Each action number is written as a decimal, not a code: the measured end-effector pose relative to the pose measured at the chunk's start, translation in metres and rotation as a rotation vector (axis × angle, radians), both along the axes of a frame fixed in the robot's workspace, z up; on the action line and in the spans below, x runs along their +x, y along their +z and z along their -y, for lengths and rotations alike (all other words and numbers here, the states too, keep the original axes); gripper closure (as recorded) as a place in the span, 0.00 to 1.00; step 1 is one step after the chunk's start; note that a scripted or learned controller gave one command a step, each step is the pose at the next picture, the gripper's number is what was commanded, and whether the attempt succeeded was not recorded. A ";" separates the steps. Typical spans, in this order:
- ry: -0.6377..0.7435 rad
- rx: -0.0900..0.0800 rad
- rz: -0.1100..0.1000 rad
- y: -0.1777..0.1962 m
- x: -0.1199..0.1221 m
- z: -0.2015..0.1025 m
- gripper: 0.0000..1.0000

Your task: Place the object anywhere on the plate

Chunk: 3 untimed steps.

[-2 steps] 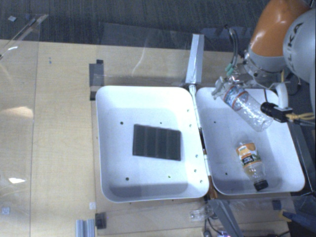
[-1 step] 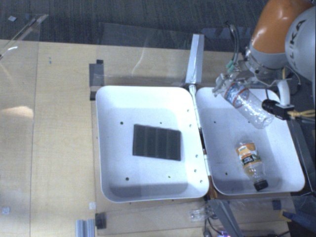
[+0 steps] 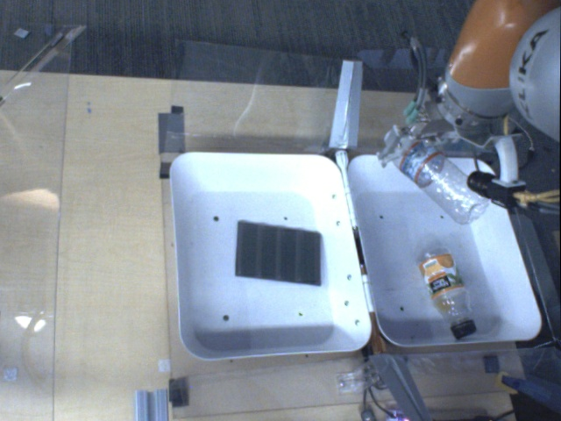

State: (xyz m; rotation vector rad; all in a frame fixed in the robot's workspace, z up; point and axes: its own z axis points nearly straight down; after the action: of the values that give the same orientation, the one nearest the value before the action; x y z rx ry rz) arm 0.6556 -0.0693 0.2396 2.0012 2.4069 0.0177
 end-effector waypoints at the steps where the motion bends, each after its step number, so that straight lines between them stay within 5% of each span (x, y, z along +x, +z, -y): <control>1: 0.004 0.000 0.006 0.011 0.001 -0.001 1.00; 2: 0.009 0.001 0.012 0.023 0.003 -0.002 1.00; 3: 0.009 0.001 0.012 0.023 0.003 -0.002 0.00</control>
State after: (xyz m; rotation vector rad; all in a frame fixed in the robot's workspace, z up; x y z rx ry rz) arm 0.6586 -0.0670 0.2625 1.9847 2.4088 0.0305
